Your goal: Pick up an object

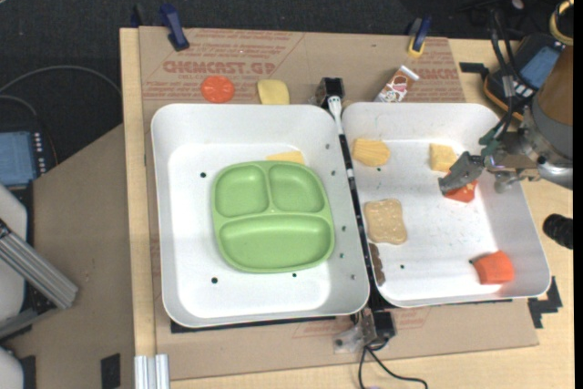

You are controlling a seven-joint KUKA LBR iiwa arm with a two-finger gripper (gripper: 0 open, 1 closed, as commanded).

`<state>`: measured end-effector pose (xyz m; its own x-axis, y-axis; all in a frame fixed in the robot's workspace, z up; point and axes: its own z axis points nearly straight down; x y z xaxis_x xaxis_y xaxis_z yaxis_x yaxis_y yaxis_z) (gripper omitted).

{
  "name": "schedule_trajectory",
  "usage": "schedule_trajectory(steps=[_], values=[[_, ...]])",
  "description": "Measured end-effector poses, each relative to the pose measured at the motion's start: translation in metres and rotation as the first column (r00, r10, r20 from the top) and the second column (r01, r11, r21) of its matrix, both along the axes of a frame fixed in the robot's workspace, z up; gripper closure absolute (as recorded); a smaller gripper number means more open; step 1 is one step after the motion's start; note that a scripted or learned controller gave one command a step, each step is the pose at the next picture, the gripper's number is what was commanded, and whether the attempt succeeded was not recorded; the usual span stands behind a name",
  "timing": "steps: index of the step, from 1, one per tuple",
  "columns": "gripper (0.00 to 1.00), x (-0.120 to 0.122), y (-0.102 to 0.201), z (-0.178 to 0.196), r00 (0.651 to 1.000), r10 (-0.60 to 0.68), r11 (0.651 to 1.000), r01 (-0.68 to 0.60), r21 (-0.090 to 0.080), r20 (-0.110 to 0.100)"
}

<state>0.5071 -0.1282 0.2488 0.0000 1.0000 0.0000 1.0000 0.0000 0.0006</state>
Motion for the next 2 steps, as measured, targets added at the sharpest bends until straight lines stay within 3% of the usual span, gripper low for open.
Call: schedule_trajectory(steps=[1,2], values=[[0.00,0.030,-0.072,-0.095,1.000,-0.005,1.000,0.005,0.000,-0.009],[0.00,0.084,-0.062,-0.162,1.000,0.001,1.000,-0.001,-0.010,0.010]])
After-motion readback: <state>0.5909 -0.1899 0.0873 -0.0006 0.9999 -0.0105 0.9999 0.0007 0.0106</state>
